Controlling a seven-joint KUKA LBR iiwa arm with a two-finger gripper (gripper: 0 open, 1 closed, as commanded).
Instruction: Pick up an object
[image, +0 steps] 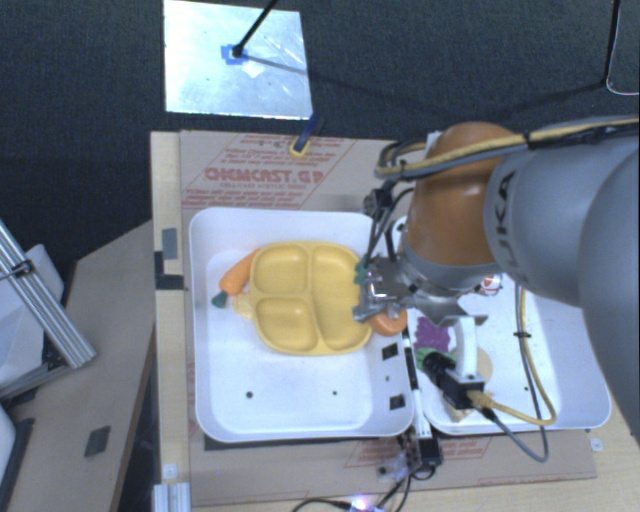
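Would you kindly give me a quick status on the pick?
Gripper low at yellow tray's right edge, nothing seen held. Toy carrot beside tray's left. Arm covers right bin.

- 2 shallow white bins, the left bin and the right bin, side by side;
- 1 yellow divided tray with 3 compartments, in the left bin;
- 1 toy carrot, touching the tray's left edge;
- 1 orange object at the tray's right edge, partly hidden;
- 1 purple object in the right bin;
- 1 grey arm with 1 orange band;
- 1 shiny metal sheet beyond the bins
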